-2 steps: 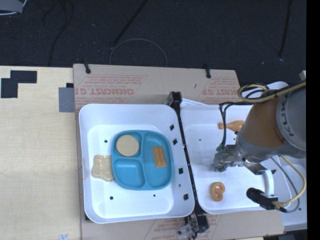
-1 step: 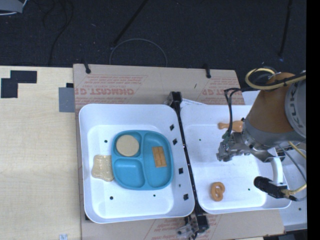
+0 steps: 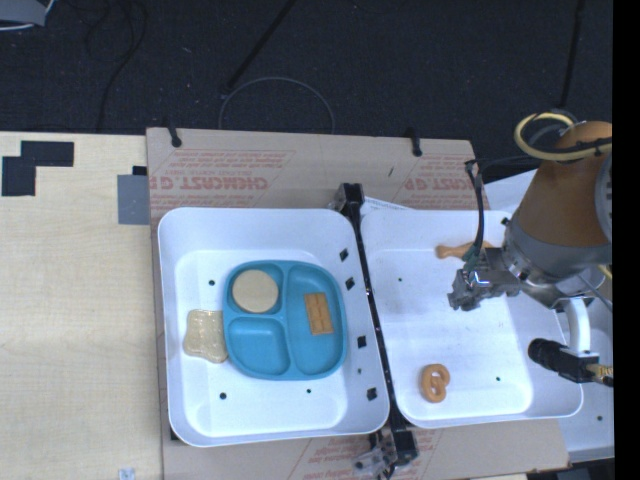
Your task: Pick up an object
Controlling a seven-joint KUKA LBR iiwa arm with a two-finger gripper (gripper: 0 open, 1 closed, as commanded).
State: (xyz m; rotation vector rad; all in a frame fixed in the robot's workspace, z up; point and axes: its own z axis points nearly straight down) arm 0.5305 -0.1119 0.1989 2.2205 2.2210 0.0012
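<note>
- The claw [image 3: 468, 293] hangs over the right bin [image 3: 560, 408], toward its middle; whether it is spread or closed cannot be told from this angle.
- A small pretzel [image 3: 434, 382] lies on the bin floor, nearer the onlooker and slightly left of the claw, well apart from it.
- An orange piece [image 3: 452, 252] sits just beyond the claw, on the far side.

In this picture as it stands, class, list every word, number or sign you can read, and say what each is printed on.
"CHEMCAST GP", or close to it: red print on the brown board under the bins, seen upside down, letters blurred.
The same red print near the board's right end: partly hidden.
Red print at the board's bottom edge: too blurred to read.
</note>
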